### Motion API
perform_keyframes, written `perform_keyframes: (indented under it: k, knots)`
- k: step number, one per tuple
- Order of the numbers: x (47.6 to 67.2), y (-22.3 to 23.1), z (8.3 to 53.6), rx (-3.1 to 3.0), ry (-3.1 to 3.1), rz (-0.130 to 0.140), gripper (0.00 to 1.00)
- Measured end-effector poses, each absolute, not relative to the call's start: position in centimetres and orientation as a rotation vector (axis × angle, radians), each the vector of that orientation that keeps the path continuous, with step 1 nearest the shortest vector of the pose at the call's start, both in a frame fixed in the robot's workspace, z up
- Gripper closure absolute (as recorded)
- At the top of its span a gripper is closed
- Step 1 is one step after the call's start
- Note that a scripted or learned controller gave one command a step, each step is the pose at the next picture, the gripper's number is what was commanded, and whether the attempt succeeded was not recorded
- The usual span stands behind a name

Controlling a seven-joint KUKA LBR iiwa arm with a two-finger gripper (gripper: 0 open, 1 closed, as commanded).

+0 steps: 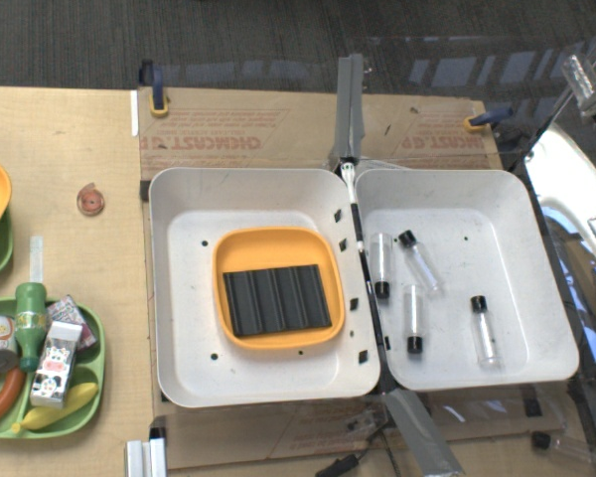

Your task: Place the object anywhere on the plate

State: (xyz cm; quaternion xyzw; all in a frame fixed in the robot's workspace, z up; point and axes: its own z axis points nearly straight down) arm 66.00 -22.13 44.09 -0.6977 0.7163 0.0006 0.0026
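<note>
1. Two white bins are seen side by side on the bench [248, 132]: left bin [169, 296], right bin [536, 266].
2. A yellow plate [278, 241] is set at the centre of the left bin. A dark ribbed slab [278, 299] lies flat on it, covering most of the plate floor and shifted slightly toward 6 o'clock.
3. Four clear tubes with black caps are scattered in the right bin:
   - tube A [379, 264] at 9 o'clock, close to the wall shared with the left bin;
   - tube B [417, 258], tilted, just beside A at its 3 o'clock;
   - tube C [413, 318] at 6 o'clock of B;
   - tube D [484, 331] toward 4 o'clock, well apart from the rest.
4. The task's object is not named. It is judged to be either one of the tubes, all off the plate, or the slab already on it. Which one cannot be told.
5. Jaws: state cannot be told. Nothing is seen pinched.
6. Step, as a judgement: if a tube is meant, the pick is not yet begun. If the slab is meant, the placing looks done.
7. Next move, for a tube: D is likely the easiest pick, with free space around it. A descent over its middle is called for, with the jaws across its short axis. A lift and a carry toward 9 o'clock over the shared walls are then needed, with release above the plate.
8. Risk: round tubes may roll or slip out on closing.
9. Off task: a green tray of toy food [79, 405] lies on the bench at 8 o'clock.
</note>
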Motion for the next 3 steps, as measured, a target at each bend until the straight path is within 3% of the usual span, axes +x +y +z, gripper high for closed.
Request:
perform_keyframes:
  k: [3]
  knots:
    - [66.02,-21.30,44.03,-3.004,0.906,0.002,1.00]
